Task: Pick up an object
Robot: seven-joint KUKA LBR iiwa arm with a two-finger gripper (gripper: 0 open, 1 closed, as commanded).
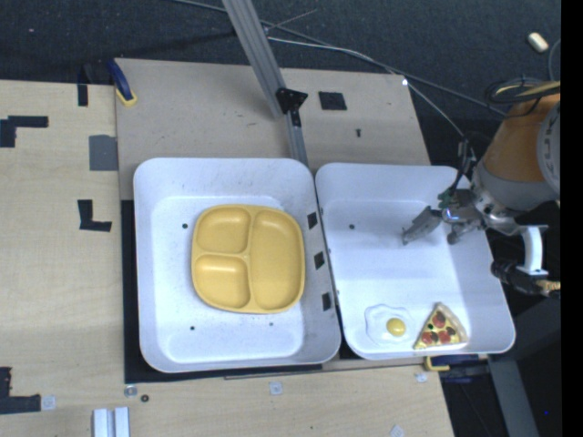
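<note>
Fried egg toy (386, 324) lies flat near the front edge of the right bin (364, 194), at about six o'clock on its floor, with the pizza slice toy (441, 328) just beside it at three o'clock; I see my gripper (437, 225) hovering over the bin's back half, fingers spread and nothing between them; from the jaws the egg sits at roughly seven o'clock, the slice at six, its tip pointing to twelve; I judge the slice nearer. The yellow divided plate (248, 258) fills the left bin (164, 244).
</note>
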